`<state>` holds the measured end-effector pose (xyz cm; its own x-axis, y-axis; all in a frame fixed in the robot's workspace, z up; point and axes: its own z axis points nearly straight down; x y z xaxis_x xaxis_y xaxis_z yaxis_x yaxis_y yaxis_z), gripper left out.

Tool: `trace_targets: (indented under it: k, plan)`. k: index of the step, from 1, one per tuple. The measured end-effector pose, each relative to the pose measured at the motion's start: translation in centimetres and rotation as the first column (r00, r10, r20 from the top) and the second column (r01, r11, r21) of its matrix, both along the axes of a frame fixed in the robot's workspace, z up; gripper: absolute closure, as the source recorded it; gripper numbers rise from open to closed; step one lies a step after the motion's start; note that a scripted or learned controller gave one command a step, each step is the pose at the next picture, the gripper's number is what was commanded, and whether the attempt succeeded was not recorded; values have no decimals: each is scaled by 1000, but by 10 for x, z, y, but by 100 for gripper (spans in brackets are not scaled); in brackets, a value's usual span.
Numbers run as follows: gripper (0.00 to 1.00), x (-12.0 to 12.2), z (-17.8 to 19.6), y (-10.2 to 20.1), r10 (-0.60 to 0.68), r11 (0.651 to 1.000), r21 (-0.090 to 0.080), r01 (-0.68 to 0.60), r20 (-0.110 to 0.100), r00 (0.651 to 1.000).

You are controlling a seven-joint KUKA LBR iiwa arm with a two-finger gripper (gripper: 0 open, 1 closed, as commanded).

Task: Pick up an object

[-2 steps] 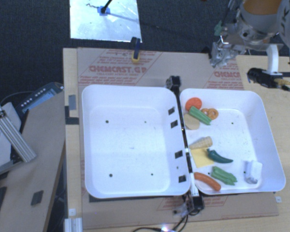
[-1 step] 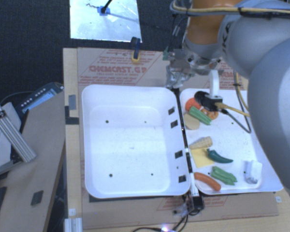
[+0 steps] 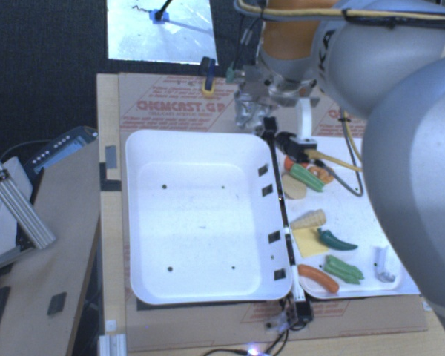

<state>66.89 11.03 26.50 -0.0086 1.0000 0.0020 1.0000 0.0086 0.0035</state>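
The gripper hangs over the right bin's far toys, lined up to grab; grip unclear.

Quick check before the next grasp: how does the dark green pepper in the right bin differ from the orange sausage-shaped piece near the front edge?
The dark green pepper is deep green, curved, tapering to a thin tip; the orange sausage is orange-red, nearly straight, with rounded ends. The pepper lies mid-bin beside the yellow slice; the sausage lies at the front rim, by the divider. Both are small, elongated, lying flat in the right bin.
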Motion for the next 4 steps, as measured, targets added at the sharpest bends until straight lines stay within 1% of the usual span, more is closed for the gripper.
trace_targets:
  k: [1,2,3,4]
  plan:
    - [100,-43,46,24,0,1000,1,0,1,1000]
    - [100,-113,-43,43,-1,1000,-3,1,-16,1000]
    - [100,-155,-86,120,1,1000,-1,-1,-8,1000]
    - [100,-183,-22,125,-2,1000,1,2,0,1000]
